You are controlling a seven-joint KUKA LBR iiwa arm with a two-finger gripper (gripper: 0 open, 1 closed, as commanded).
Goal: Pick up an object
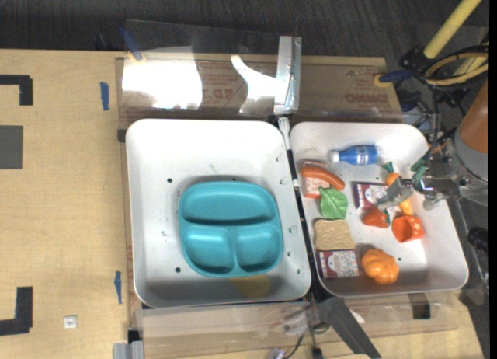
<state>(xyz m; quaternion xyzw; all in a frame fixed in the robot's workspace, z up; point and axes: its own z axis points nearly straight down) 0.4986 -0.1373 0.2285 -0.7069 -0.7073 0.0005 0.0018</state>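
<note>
1. Both bins, left (147,194) and right (443,256), are white.
2. The tray (230,225) is teal.
3. The bottle (356,155) is blue with a white cap.
4. The leaf (334,203) is green.
5. The bread (334,234) is speckled tan.
6. The pumpkin (380,265) is orange.
7. The pepper (407,228) is orange-red.
8. Two packets (338,263) are dark maroon with white marks.
9. The bench (54,217) is tan, with black and blue tape marks.
</note>
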